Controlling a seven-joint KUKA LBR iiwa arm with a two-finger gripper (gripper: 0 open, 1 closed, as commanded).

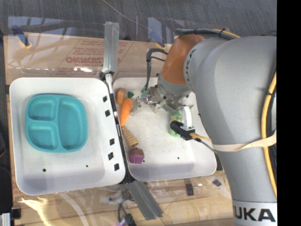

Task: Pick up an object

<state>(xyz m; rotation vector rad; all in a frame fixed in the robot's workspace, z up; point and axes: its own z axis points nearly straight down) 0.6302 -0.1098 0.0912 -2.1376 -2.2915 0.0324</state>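
In the right bin (160, 166) lie two orange carrots (125, 108) against the left wall, an ice-cream cone (130, 136) below them, and a purple cupcake (136, 155) near the front. A green object (176, 126) shows partly under the arm at the bin's right side. My gripper (149, 98) hangs low over the back of the right bin, just right of the carrots, under the orange wrist band (176, 62). The arm hides much of the bin's right half.
The left bin (61, 173) holds a teal divided plate (56, 122). A metal divider (111, 51) runs between the bins at the back. Cardboard and clear plastic surround the bins. The big grey arm (235, 107) covers the right side.
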